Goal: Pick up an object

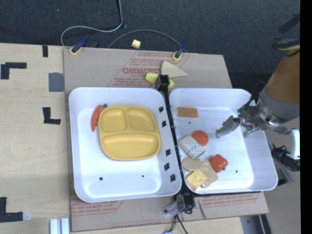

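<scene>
Gripper [229,127] hovers over the right bin [253,179], fingers spread, holding nothing. Nearest pick is the red-orange ball [199,138] just to its left: centre over it, descend straight, avoiding the checkered block [191,146].

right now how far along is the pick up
Nothing looks picked up yet. The gripper hangs over the right bin, above bare floor, with nothing seen between its fingers. The toy food lies loose: red ball, checkered block, brown tile. Left to do: descend on one item, close and lift.
</scene>
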Available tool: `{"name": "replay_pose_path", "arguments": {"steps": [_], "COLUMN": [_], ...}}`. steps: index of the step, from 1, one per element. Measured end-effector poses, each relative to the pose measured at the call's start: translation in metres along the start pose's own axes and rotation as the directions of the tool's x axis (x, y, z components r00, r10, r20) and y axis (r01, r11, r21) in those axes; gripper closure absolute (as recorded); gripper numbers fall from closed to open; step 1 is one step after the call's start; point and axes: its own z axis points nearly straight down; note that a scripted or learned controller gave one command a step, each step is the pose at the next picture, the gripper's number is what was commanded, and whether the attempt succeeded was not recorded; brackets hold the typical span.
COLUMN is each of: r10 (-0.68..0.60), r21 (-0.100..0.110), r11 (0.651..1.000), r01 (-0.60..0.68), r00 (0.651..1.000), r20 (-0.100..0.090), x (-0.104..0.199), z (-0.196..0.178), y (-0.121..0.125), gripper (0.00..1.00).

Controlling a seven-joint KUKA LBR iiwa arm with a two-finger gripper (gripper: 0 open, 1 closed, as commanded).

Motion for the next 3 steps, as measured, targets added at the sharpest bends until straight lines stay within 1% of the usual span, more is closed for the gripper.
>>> {"name": "replay_pose_path", "arguments": {"steps": [1,2,3], "r10": [0.0,-0.003,-0.001], "r21": [-0.001,-0.01,-0.015], "r11": [1.0,1.0,1.0], "r01": [0.0,0.003,0.002], "r00": [1.0,1.0,1.0], "r20": [0.0,0.005,0.006], "x": [0.028,0.045,0.044], "z": [0.131,0.137,0.125], "y": [0.055,0.103,0.103], "gripper": [0.0,0.0,1.0]}}
